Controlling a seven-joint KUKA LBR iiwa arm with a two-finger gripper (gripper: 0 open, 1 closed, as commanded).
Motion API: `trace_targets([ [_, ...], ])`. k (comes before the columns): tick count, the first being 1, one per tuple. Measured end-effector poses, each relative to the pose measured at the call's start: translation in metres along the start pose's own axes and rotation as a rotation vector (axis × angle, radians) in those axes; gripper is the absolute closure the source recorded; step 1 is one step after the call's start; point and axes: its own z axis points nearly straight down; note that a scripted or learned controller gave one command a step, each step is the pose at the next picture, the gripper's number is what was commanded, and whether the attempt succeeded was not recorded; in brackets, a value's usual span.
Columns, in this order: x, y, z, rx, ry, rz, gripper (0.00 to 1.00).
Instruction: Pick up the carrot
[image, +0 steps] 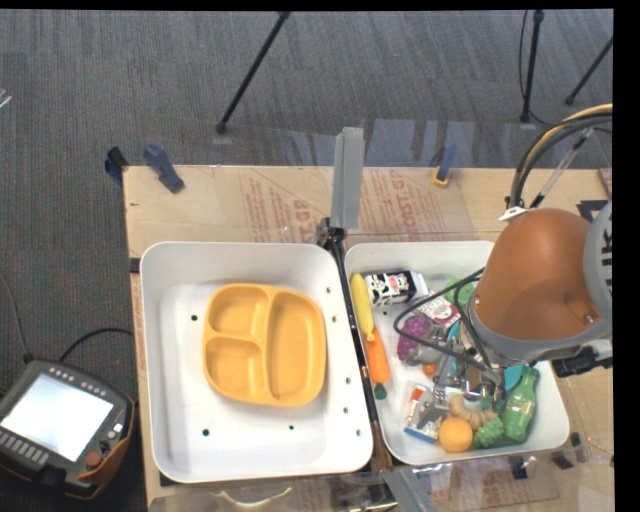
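The carrot (378, 364), orange with a green tip at its near end, lies along the left wall of the right bin (400, 452), just below a yellow banana-like piece (360, 304). My gripper (462, 383) hangs low over the middle of the right bin, right of the carrot and apart from it, amid the toys. The orange-banded wrist (535, 282) covers much of the bin's right side.
The left bin (170, 300) holds a yellow divided plate (266, 343). In the right bin lie a black-and-white milk carton (390, 287), purple grapes (412, 345), an orange ball (455, 434), a green bottle (519, 404) and a small white-blue packet (424, 410). A tablet (60, 420) sits on the floor at left.
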Motion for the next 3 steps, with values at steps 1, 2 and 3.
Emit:
trace_targets([
  [1,-0.008,0.064,0.000,0.001,-0.003,-0.241,0.00],
  [2,0.010,0.040,0.000,0.001,-0.001,-0.125,0.00],
  [3,-0.007,-0.036,0.056,0.001,0.004,-0.133,0.00],
])
